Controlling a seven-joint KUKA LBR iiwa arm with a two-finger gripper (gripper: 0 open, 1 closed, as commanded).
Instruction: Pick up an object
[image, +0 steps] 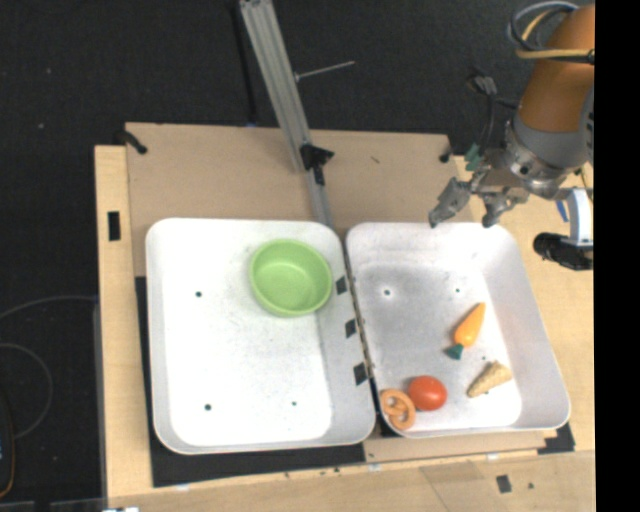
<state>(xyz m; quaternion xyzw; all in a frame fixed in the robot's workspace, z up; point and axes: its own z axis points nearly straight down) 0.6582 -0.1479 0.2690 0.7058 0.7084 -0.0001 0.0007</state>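
Observation:
My gripper (466, 213) hangs above the far edge of the right bin (420, 290), open, with nothing between its two fingers. In that bin lie an orange carrot (467, 325), a red tomato (428, 392), a tan wedge-shaped piece (488, 379) and an orange pretzel-like piece (397, 408) near the front edge. All of them sit well in front of the gripper. A green bowl (290, 277) stands upright in the far part of the left bin (200, 380).
A grey metal pole (285, 100) slants down from the top to the bins' far joint. The bins rest on a tan board (220, 170). Black clips (352, 325) sit along the divide between the bins.

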